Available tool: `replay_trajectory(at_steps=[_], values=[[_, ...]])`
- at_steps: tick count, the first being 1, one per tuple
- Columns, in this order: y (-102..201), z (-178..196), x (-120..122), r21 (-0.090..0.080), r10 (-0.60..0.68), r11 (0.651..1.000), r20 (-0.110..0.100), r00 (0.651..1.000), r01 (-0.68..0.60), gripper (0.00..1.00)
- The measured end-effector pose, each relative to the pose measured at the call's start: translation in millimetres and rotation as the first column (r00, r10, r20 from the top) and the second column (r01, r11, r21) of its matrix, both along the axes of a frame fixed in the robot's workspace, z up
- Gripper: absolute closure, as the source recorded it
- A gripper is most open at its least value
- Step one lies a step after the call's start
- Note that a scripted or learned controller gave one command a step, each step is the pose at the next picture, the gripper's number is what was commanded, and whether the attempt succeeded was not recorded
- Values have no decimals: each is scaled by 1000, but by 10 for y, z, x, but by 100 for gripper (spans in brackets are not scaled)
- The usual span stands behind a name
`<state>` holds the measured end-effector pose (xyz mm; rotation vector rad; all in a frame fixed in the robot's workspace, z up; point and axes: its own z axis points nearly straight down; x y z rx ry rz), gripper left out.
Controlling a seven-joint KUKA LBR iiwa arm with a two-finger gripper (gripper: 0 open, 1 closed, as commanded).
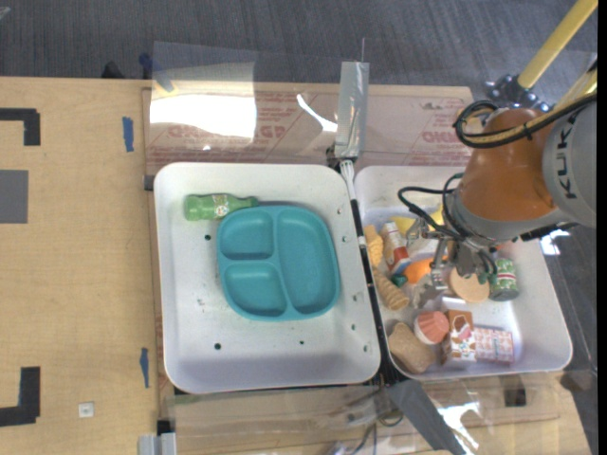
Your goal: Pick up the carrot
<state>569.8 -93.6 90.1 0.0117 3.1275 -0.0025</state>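
Two shallow white plastic bins sit side by side: the left bin holds a teal three-compartment plate with a green plastic bottle lying just beyond its far-left corner, while the right bin is crowded with small toy foods. Among these, the small orange carrot lies near the middle of the pile, just left of the grey two-finger gripper, which hangs low over the clutter beneath the arm's orange band. Whether that claw is spread or pressed together cannot be told, and nothing can be seen pinched in it.
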Motion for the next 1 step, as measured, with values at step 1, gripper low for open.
replay_trajectory(at_steps=[1], values=[[6, 0, 4, -2, 35, 999, 0, 999, -35, 0]])
